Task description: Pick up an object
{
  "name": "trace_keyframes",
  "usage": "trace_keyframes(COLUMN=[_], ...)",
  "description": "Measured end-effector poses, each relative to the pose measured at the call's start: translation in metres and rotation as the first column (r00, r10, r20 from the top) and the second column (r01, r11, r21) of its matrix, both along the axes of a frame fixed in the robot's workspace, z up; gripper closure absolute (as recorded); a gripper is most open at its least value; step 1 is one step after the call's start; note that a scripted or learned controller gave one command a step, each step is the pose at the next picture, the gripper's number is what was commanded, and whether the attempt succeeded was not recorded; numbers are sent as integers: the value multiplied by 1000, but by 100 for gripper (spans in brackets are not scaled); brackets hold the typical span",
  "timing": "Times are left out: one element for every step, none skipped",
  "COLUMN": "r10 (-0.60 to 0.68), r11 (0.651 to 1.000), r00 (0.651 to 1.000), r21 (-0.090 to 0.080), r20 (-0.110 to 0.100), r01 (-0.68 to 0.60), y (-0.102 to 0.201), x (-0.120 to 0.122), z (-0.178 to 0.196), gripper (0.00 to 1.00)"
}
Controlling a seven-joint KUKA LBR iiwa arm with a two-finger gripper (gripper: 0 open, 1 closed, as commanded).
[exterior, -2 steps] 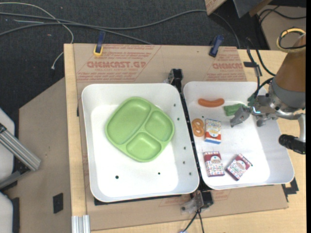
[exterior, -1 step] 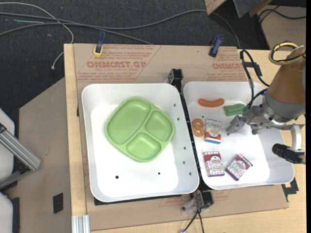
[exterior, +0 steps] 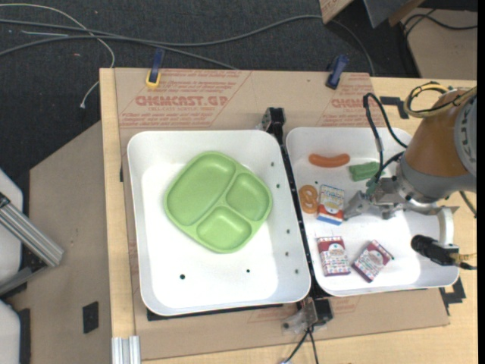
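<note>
Arm (exterior: 439,146) reaching in, hand (exterior: 356,205) low.

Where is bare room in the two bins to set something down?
Left bin: free floor along the front and in the corners around the green plate. Right bin: crowded; sausage, pretzel and packets lie close, the claw among them.

Robotics lab — clamped cardboard-covered bench (exterior: 189,97), loose cables (exterior: 61,29) on dark carpet, aluminium framing (exterior: 26,230) — test rig
</note>
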State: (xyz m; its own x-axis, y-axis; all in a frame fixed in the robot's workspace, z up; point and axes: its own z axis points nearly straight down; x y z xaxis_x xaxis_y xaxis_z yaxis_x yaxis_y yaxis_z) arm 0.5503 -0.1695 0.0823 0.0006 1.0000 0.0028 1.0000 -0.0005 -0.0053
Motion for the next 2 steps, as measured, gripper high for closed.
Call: trace_keyframes(r10=[0, 2], r11=[1000, 1000], r00=[1000, 1000], r21=[-2, -4], r20=[6, 11], r01=[0, -2], y=[0, 5], x=[2, 0], z=[14, 76], gripper=[100, 100])
